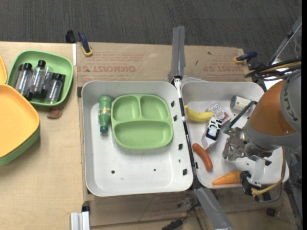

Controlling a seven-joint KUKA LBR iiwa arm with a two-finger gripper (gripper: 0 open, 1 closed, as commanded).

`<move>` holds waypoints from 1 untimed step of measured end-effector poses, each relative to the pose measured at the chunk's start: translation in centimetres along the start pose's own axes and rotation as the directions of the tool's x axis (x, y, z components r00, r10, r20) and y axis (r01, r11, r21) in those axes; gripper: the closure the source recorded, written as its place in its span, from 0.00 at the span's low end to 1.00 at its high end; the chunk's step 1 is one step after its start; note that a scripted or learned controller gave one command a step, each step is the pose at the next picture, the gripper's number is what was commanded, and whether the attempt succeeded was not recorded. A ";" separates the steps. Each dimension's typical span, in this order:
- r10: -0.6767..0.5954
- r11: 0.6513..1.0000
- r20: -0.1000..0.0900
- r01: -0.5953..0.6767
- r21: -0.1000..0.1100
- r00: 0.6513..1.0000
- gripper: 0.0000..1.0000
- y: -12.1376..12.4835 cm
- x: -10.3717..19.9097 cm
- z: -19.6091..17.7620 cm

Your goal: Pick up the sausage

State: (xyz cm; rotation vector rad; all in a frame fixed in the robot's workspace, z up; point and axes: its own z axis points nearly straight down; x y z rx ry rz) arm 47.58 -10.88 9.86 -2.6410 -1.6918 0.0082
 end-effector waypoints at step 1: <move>0.337 0.941 -0.001 -0.337 -0.002 0.941 1.00 2.8 -5.9 0.8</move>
